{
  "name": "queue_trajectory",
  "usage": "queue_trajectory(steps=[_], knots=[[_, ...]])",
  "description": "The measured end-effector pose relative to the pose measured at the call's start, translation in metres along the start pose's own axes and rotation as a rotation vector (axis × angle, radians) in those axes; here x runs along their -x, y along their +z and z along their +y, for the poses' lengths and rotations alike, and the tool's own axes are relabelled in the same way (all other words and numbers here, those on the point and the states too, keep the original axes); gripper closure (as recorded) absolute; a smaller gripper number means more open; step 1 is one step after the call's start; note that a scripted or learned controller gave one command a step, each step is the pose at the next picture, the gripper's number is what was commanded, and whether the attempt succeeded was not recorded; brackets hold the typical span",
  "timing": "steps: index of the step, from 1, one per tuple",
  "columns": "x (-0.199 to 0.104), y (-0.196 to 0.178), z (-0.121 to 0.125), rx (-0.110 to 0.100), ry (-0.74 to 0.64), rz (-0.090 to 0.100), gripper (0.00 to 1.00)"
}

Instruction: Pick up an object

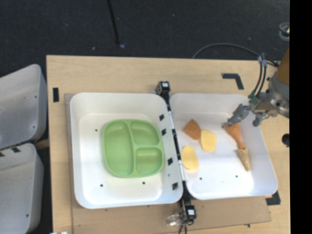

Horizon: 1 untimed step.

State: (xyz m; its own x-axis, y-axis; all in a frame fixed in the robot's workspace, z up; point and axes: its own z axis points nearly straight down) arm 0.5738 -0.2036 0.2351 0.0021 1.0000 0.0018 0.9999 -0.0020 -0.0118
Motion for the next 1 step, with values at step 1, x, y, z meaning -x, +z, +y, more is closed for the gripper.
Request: queue_trajectory(steps=[1], knots=[[-0.0004,-0.0076,0.0024,0.012,-0.003,-0.003,0.00]])
